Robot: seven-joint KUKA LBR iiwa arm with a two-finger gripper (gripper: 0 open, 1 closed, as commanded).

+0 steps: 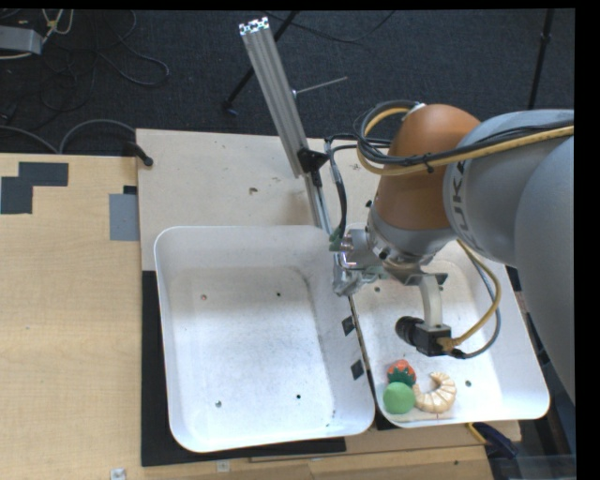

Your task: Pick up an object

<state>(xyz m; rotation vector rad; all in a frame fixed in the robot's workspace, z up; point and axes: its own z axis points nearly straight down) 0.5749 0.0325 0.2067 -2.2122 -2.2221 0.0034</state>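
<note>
Lying curved, tan toy (438, 394), hollow side facing green ball (398, 398)

Dark carpet floor (187, 84) at top, loose cables (49, 23) on it. Light wood tabletop (66, 319) with grey patches (122, 217), pale board (225, 178), black mat (150, 394). Aluminium rail (277, 98) leans diagonally.

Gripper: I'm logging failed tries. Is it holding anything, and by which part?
Cannot tell. The gripper hangs at the right bin's left wall; the green ball and beige toy lie apart from it.
</note>
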